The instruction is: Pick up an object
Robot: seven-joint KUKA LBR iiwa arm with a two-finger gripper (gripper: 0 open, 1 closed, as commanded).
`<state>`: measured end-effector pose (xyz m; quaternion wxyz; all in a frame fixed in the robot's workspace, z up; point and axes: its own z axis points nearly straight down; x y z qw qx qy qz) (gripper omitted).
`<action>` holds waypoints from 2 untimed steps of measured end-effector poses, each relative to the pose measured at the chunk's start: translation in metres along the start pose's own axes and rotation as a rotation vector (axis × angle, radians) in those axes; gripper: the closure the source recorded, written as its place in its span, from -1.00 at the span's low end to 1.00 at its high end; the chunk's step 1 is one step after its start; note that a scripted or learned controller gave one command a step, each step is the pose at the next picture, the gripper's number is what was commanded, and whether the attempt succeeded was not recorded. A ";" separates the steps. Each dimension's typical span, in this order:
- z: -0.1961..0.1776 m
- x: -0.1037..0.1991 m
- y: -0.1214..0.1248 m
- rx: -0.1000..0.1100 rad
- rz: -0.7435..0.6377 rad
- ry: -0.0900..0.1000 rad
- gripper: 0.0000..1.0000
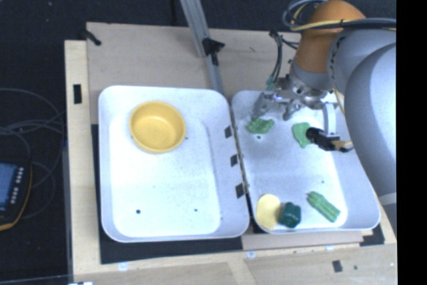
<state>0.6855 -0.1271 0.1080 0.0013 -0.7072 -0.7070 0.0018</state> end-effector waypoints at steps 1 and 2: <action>-0.014 -0.001 0.002 -0.007 0.000 -0.001 1.00; -0.074 -0.010 0.003 -0.011 0.000 0.000 1.00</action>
